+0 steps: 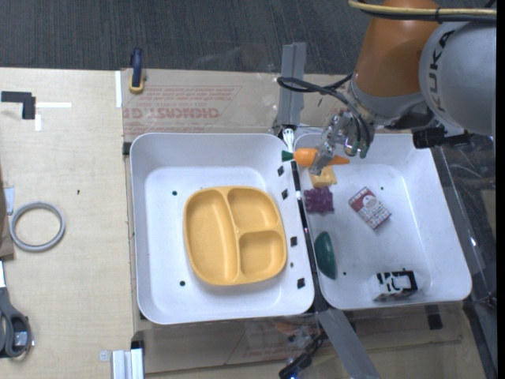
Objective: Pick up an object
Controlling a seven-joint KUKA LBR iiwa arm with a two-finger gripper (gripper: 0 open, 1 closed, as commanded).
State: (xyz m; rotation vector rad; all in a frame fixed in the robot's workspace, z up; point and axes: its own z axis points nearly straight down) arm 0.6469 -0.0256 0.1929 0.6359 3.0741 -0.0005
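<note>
From my station I see the jaws (pixel 338 144) hanging over the far left corner of the right bin (pixel 442 212), metallic and cluttered with cables; whether they are spread or closed I cannot tell at this angle. Right at their tip sits a small orange carrot-like piece (pixel 308 157), smooth and tapered, though I cannot say if it is between them or merely beneath. Just below it lies a pale yellowish lump (pixel 322 178), and touching that a purple, bumpy cluster shaped like grapes (pixel 319 201). Further toward me along the bin's left wall rests a dark green, glossy, leaf-shaped object (pixel 325 256). Near the bin's middle is a small red and white box (pixel 369 208), flat and tilted, and near the front a black angular piece with white markings (pixel 396 283).

The left bin (pixel 150 227), shallow white plastic with rounded corners, carries a yellow divided plate (pixel 234 234) with three compartments, matte and rounded.

On the light wooden counter (pixel 71 164) to the left lies a grey ring of tape (pixel 35 226), and a pair of scissors (pixel 13 330) near the edge.
</note>
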